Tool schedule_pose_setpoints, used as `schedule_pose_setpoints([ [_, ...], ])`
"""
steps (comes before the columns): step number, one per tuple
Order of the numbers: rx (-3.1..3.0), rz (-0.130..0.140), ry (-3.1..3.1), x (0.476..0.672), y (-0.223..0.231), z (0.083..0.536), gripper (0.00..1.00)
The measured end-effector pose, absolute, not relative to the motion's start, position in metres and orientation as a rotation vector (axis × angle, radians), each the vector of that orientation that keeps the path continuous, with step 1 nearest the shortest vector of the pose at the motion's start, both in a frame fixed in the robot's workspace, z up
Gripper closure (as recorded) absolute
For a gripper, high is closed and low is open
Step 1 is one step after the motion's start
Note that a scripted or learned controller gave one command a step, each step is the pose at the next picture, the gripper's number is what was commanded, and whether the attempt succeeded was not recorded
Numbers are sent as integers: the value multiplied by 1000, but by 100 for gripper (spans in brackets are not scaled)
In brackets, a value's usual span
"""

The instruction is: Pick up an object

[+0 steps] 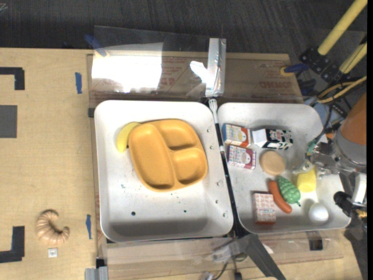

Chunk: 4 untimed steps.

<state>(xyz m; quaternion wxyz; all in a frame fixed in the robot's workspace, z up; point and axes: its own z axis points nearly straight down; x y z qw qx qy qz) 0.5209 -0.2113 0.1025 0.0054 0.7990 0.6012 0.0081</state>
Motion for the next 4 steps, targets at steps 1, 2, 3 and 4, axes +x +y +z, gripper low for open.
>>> schedule_pose_setpoints([
  [1, 2626, 7, 1718, 555, -169, 228, 100],
  [2, 2586, -7, 1792, 478, -172, 176, 100],
  [3, 2790, -3, 1446, 482, -160, 177, 100],
  [4, 2784, -1, 1456, 481, -158, 123, 100],
])
